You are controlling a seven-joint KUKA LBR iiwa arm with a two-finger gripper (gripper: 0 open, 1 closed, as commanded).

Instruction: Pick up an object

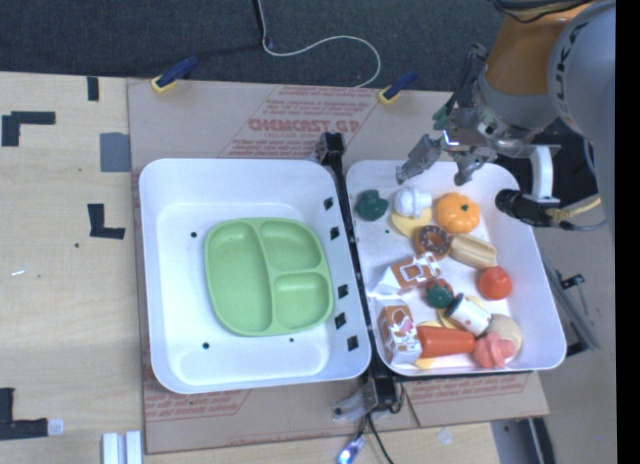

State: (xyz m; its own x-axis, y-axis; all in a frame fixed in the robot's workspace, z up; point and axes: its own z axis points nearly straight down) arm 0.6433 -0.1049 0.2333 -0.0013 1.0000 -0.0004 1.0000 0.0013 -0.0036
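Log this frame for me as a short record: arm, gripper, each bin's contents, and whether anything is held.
arm: reaches in from the right, above the right bin's far edge
gripper: jaws open, hanging over the right bin near its far rim
held: nothing between the jaws
left bin: green divided plate
right bin: pile of toy food, including a small pumpkin, a tomato, a carrot and a doughnut

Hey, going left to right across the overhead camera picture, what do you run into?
Green divided plate in the left bin → dark green toy → chocolate donut → orange pumpkin → red tomato.
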